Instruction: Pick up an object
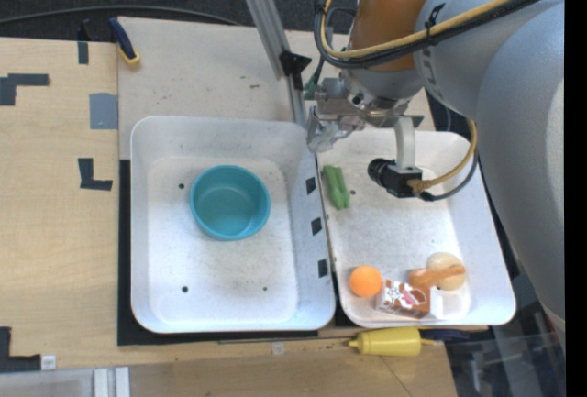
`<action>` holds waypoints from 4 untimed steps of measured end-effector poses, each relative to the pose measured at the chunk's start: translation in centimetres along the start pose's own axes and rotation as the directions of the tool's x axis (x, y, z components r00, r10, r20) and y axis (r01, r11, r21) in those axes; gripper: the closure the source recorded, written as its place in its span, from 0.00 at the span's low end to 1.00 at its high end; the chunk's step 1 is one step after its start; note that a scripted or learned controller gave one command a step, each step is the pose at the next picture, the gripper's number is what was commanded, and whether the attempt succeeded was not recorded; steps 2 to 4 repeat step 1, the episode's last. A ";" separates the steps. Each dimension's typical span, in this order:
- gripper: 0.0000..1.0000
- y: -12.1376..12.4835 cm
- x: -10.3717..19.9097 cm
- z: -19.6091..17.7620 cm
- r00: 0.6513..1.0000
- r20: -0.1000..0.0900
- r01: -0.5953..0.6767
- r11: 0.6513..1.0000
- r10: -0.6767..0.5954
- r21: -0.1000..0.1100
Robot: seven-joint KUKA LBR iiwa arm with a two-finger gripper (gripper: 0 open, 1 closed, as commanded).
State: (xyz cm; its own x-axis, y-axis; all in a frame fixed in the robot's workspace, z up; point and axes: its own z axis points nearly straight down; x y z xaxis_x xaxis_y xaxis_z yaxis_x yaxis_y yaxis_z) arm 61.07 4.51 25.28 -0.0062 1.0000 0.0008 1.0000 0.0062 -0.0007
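Seen from above at a slant: two white bins side by side. In the left bin [156, 203], a teal bowl [229, 202], upright. In the right bin [477, 239], toward 11 o'clock, a green object [337, 186]; toward 6 o'clock, an orange ball [365, 281] beside a hard-to-identify cluster of small items [426, 287]. Above the green object, at 12 o'clock, the gripper [323, 135], largely hidden by the wrist; grip state impossible to judge. Below the bins, a yellow bottle [390, 342] lying flat.

A small green oblong object [336, 186] lies flat by the right bin's [477, 294] left wall.
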 end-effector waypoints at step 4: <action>1.00 1.9 5.2 0.3 1.000 0.000 0.000 1.000 0.000 0.000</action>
